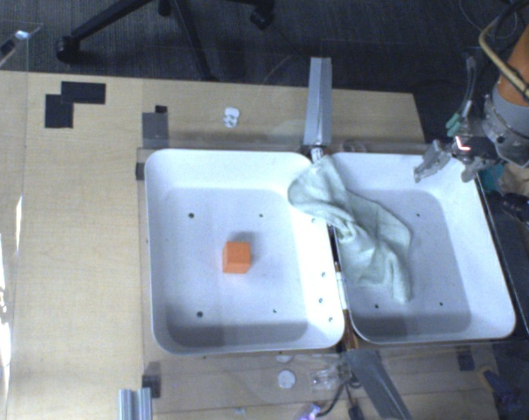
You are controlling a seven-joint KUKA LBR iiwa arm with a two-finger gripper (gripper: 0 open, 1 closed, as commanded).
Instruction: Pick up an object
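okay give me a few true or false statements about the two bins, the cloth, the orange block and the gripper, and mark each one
1. The orange block lies in the left bin. True.
2. The cloth lies wholly inside the right bin. False: it drapes over the divide, with one end reaching into the left bin.
3. The gripper is over the block. False: it sits at the right bin's upper right corner, far from the block.
4. The block touches the cloth. False: bare bin floor separates them.
5. Nothing is held between the gripper's fingers. True.
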